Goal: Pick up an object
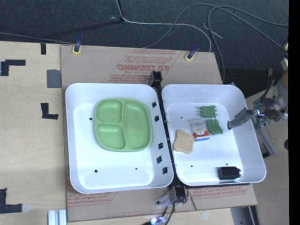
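The right bin (243, 170) holds several small objects. A tan bread slice (183, 142) lies near its left wall. Beside it is a small white packet (199, 129) with red and blue print. Two green leafy pieces (207, 110) (215, 127) lie further back and to the right. A black block (229, 173) rests in the front right corner. My gripper (235, 120) reaches in over the bin's right rim, just right of the nearer green piece, with nothing seen in it.
The left bin (77, 139) carries a green divided plate (123, 124). A black hinge strip (161, 125) runs between the bins. Both stand on a cardboard sheet (140, 62) held by yellow clamps. Cables (197, 18) cross the dark floor behind.
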### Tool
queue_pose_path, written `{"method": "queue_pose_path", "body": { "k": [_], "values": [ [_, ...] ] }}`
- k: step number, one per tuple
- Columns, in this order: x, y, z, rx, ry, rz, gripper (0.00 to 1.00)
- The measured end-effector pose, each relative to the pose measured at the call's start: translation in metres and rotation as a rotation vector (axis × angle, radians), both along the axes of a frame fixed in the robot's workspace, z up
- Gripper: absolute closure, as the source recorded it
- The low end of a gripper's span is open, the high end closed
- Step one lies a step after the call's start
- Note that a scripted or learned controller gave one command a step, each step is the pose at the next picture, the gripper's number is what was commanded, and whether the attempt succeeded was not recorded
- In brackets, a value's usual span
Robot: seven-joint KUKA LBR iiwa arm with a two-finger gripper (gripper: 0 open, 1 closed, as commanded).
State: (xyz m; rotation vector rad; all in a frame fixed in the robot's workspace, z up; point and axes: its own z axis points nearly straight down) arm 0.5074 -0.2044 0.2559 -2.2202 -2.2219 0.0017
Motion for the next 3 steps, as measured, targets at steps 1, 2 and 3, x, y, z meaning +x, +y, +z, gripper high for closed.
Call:
{"method": "queue_pose_path", "body": {
  "k": [1,2,3],
  "values": [
    [-0.003,-0.006,-0.061,0.001,0.004,-0.001,0.00],
    [0.000,-0.003,-0.106,0.001,0.004,0.000,0.00],
    [-0.001,-0.002,-0.169,0.000,0.002,0.000,0.00]
  ]
}}
